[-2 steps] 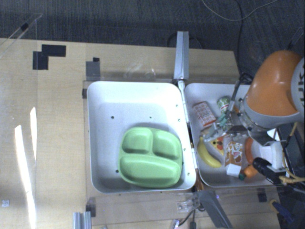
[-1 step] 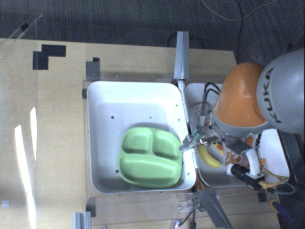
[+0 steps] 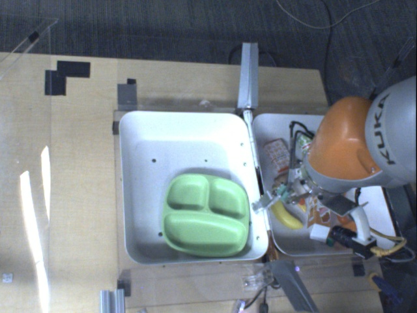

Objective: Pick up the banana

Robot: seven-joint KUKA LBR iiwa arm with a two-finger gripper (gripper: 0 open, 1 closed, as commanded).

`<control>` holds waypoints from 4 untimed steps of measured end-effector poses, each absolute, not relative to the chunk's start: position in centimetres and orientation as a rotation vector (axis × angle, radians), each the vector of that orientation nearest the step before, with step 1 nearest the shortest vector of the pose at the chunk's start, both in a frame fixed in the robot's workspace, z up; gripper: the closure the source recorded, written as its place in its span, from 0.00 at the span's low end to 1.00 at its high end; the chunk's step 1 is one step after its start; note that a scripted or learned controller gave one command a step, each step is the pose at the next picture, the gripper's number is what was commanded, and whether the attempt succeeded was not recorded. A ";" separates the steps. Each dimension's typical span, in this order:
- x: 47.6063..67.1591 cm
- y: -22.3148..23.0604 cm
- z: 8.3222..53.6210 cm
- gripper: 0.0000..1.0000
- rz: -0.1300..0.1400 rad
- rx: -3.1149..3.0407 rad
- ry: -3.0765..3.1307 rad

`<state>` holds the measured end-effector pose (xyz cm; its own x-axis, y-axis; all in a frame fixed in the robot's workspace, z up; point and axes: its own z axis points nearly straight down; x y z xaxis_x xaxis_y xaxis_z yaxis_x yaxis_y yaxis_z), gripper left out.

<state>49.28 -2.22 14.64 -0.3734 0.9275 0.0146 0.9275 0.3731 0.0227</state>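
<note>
Camera view looks down on a wooden table [image 3: 71, 194] carrying two white bins side by side. Left bin [image 3: 140, 142] holds a green divided tray [image 3: 207, 215] lying toward its near right corner. Right bin [image 3: 287, 243] holds the banana [image 3: 287, 216], a yellow piece lying near the bin's left wall, close to the divider between the bins, with small packets [image 3: 276, 154] and other clutter around it. The grey and orange arm [image 3: 348, 145] reaches over the right bin, with the gripper [image 3: 290, 191] just above the banana; whether it is released or clenched cannot be told.
</note>
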 end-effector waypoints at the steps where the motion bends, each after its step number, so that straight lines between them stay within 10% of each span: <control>1: 49.3 -2.2 14.6 0.00 0.043 1.758 2.603; 4: 49.3 -2.2 14.6 0.00 0.042 1.759 2.603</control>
